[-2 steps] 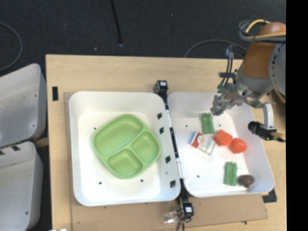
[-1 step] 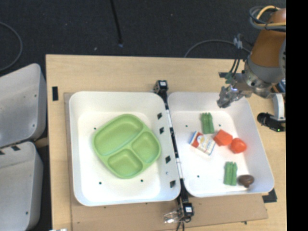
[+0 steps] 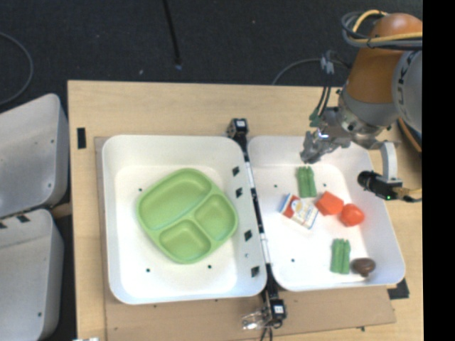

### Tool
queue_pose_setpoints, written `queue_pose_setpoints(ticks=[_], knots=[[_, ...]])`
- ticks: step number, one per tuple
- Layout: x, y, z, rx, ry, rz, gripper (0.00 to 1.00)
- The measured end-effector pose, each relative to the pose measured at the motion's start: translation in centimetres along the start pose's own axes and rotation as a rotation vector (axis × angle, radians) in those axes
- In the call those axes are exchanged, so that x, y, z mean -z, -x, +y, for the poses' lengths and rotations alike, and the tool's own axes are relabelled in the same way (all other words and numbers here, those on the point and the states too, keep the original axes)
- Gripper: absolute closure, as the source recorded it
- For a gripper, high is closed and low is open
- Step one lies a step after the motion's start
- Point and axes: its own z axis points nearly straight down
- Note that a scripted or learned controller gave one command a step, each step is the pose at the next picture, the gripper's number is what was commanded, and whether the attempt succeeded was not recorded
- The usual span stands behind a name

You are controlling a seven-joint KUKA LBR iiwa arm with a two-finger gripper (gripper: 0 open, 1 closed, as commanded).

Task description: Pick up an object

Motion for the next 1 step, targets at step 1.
queue_pose_setpoints(ticks=[1], knots=[[0.64, -5.74, -0.7, 0.0, -0.001, 0.0, 1.0]])
